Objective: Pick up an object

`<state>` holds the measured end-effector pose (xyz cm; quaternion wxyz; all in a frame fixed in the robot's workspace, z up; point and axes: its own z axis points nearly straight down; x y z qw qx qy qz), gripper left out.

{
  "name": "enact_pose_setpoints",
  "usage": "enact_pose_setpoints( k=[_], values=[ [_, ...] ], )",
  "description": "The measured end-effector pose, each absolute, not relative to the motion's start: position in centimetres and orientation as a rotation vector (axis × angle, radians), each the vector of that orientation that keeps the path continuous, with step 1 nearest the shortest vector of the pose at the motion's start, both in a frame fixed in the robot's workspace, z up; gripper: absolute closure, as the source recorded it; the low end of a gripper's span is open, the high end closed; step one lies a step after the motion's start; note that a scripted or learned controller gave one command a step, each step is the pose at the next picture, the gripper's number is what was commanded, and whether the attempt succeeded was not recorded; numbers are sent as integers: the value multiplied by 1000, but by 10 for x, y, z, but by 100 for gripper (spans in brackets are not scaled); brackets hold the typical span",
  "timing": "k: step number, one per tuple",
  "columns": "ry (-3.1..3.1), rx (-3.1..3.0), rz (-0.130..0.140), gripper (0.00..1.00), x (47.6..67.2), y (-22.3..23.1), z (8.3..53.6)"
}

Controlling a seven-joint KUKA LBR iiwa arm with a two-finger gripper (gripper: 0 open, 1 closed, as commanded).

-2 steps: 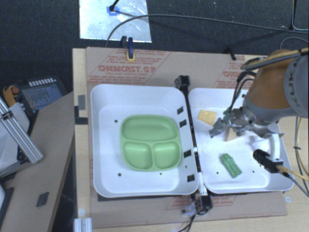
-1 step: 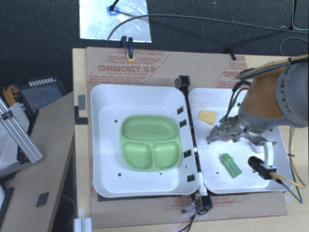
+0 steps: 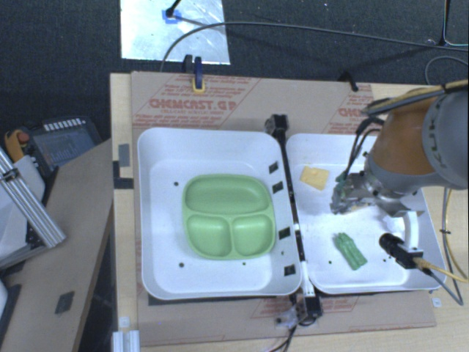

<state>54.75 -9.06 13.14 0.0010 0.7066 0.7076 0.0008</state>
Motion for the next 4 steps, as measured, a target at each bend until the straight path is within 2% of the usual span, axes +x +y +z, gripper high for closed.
enact_pose_setpoints(
  k=[1,2,3,4],
  values=[
    [2223,2213,6,100,547,-87,194],
    [2224,2215,4,100,548,-87,222],
    [2232,2211,4,100,560,-32,213],
    [2231,2209,6,100,578,22,224]
  ],
)
